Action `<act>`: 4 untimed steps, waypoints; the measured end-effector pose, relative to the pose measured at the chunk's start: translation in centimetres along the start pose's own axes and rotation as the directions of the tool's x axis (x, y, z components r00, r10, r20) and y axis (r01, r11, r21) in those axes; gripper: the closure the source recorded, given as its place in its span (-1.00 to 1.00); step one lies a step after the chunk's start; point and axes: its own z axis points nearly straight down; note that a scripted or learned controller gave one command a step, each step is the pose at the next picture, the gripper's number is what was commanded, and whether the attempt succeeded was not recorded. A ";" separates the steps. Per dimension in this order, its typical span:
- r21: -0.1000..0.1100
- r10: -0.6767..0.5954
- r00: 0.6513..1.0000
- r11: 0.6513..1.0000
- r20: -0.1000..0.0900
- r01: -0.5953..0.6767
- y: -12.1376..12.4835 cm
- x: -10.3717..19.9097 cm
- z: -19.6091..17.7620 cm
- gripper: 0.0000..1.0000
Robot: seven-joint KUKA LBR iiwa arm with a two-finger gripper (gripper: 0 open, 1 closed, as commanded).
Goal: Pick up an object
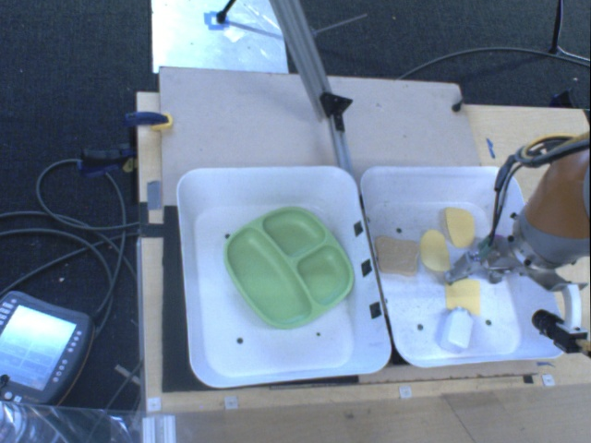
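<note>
A small white block (457, 329) lies just below the gripper (459, 272), whose grip I cannot tell, beside yellow pieces (435, 249).

- Pale green divided plate (289, 266) in white left bin (208, 340)
- Tan flat piece (399, 256), three yellow pieces (436, 249) (458, 224) (464, 295), white block (456, 329) in white right bin (406, 192)
- Grey arm with orange band (563, 201)
- Beige bench (240, 118)

- In the right bin (406, 340) I see two yellow pieces (435, 249), a tan slab (398, 256), a yellow block (464, 294) and a white bottle (456, 329).
- The left bin (199, 340) holds a green divided plate (288, 266), lying flat.
</note>
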 end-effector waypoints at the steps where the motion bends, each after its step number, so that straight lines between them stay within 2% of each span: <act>1: -0.007 0.000 1.000 1.000 0.002 0.000 0.2 -0.1 -1.3 1.00; 2: -0.010 -0.007 1.000 1.000 0.003 0.007 0.8 0.8 -7.0 1.00; 4: -0.011 -0.007 1.000 1.000 0.004 0.007 1.2 0.8 -16.8 1.00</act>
